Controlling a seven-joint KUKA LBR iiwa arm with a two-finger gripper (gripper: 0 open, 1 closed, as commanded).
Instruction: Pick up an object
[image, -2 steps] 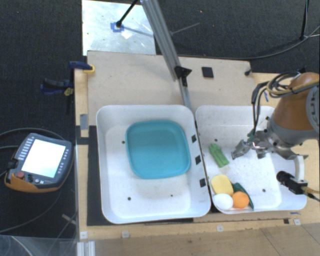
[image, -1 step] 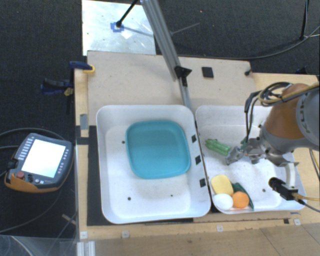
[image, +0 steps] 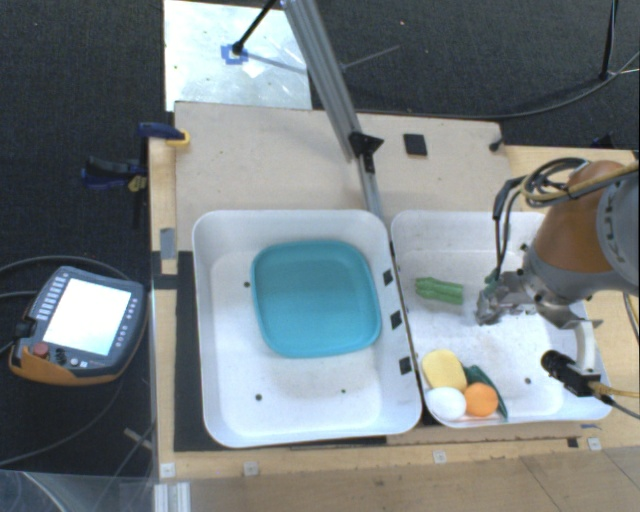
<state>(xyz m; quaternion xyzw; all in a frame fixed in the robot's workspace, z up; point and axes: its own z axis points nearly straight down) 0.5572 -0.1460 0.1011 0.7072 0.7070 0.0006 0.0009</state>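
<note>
Green object (image: 439, 290) lies in the right bin (image: 440, 232), near its left wall. Gripper (image: 489, 309) hangs just right of it, apart from it; finger state cannot be told. Left bin (image: 215, 300) holds a blue plate (image: 315, 298).

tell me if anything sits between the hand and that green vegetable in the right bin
Nothing visible does. The hand hangs just right of the green vegetable, with bare white floor of the right bin between them. The yellow, white and orange items lie nearer the front edge, off that line.
</note>
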